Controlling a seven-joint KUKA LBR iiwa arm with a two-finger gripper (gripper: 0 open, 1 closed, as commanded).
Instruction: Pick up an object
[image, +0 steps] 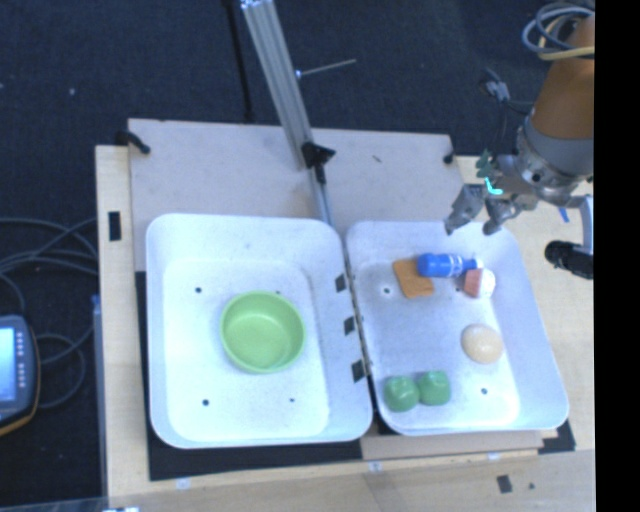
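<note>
The right bin (520, 395) holds a blue bottle (440, 265) lying on its side, an orange block (412, 279) beside it, a red and white piece (477, 283), a cream egg-shaped thing (482, 344) and a green double lump (417, 390). My gripper (476, 218) hangs over the bin's far edge, above and slightly right of the blue bottle. Its two fingers stand apart, open, with nothing between them.
The left bin (180, 400) holds a green bowl (262, 331). A slanted metal rail (285, 85) runs from the top down to the gap between the bins. Cables and a hand-held pendant (15, 370) lie off the bench at the left.
</note>
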